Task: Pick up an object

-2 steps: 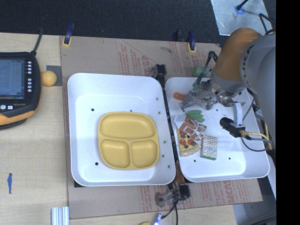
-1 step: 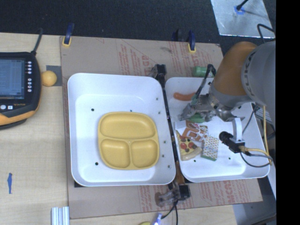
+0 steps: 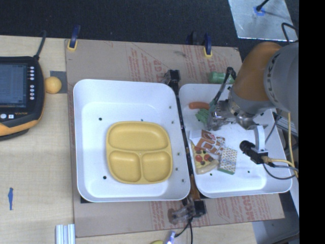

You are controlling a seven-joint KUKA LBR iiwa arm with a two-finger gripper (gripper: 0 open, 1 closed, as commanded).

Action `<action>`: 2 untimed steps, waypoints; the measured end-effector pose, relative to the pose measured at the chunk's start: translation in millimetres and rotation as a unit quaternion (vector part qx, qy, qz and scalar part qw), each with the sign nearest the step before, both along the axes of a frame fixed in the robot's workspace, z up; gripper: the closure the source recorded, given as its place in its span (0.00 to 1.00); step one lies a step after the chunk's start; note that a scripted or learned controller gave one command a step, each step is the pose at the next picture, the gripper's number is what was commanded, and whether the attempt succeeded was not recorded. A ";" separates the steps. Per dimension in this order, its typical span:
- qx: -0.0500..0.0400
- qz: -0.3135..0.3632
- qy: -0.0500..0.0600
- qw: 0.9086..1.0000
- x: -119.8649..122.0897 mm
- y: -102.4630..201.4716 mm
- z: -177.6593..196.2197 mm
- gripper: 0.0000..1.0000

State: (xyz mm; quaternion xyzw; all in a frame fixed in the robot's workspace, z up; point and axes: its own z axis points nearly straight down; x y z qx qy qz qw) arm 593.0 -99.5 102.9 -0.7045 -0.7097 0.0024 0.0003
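Gripper sat low in right bin, touching green toy; its opening could not be told. Orange toy just beside, risking a nudge or double grab

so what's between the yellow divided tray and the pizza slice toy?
In the camera view, bare white floor of the left bin, then the two bins' adjoining rims between the yellow tray and the pizza slice.

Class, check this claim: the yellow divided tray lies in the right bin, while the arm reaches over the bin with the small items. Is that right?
Not quite. The camera view shows the yellow divided tray in the left bin. The arm does reach over the right bin with the small items.
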 end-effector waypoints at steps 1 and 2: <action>0.000 0.000 0.000 1.000 0.0 0.1 -0.1 0.00; 0.002 -0.002 -0.001 1.000 63.3 3.7 -11.1 0.00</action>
